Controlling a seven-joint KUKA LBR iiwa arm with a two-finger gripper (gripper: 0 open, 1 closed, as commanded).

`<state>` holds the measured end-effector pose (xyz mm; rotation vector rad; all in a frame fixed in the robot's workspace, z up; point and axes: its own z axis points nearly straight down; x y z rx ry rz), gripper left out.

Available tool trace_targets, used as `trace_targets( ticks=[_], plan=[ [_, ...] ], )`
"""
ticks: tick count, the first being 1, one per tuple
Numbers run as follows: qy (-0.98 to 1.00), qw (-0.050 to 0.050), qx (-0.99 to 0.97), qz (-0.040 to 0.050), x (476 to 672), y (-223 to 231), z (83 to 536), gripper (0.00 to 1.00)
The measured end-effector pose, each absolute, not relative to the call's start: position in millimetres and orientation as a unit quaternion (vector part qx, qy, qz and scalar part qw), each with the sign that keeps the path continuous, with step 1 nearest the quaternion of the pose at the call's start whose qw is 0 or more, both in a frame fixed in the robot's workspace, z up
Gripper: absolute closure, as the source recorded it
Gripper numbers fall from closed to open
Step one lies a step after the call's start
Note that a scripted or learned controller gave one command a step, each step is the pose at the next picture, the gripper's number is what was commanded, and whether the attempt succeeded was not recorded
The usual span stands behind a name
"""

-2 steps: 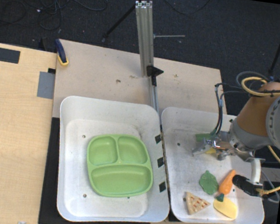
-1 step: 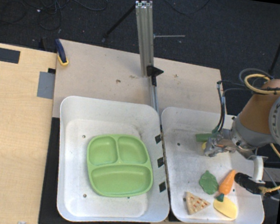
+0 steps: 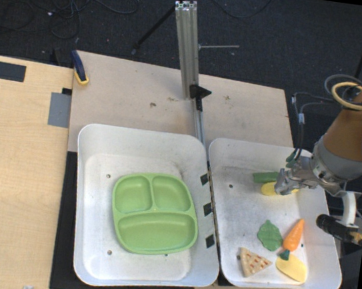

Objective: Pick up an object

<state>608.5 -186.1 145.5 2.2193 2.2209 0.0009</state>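
My gripper (image 3: 284, 185) is low in the right bin (image 3: 233, 249), near its far side. It sits over a small yellow and green toy (image 3: 265, 182) that pokes out to its left. In the near part of that bin lie a green leafy piece (image 3: 270, 235), an orange carrot (image 3: 294, 234), a pizza slice (image 3: 253, 262) and a yellow wedge (image 3: 292, 267). I cannot make out the fingers against the toy.
The left bin (image 3: 98, 155) holds a green divided plate (image 3: 154, 213). A metal post (image 3: 189, 47) rises behind the bins, with black clips (image 3: 205, 205) along the seam between them. The arm's grey body (image 3: 345, 148) hangs over the right bin's far right corner.
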Motion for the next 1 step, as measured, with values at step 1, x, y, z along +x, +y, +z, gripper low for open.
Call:
trace_targets(
  ticks=[1],
  plan=[
    [0.708, 0.002, 0.707, 0.0008, 619.1, -190.7, 198.5, 1.00]
  ],
)
